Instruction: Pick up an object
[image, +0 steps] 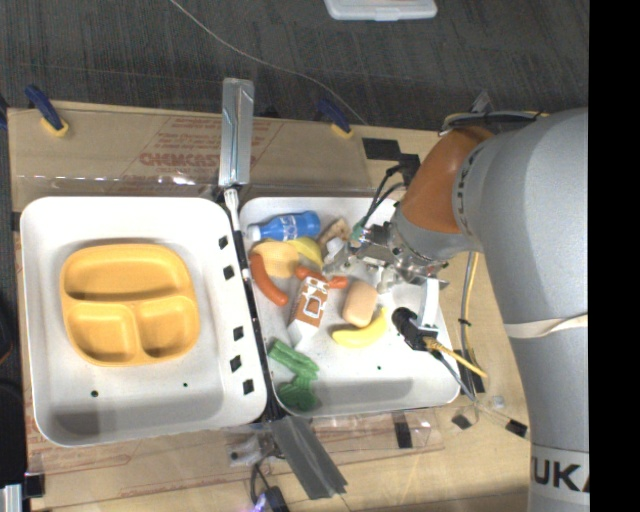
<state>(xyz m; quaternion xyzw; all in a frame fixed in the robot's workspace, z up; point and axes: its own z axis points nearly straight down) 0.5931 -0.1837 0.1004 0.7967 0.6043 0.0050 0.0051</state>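
The gripper (362, 262) hangs low over the right bin (400, 395), at about one o'clock from the tan lump (359, 304) and banana (358, 334). Whether it is spread or pinching, I cannot tell. This looks like the reach-and-descend step; next it must settle over one item and squeeze.

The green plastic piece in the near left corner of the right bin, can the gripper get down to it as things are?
Probably yes. The green plastic piece lies uncovered, with nothing stacked on it. The gripper sits farther back over the pile. The bin wall beside the piece may crowd a finger.
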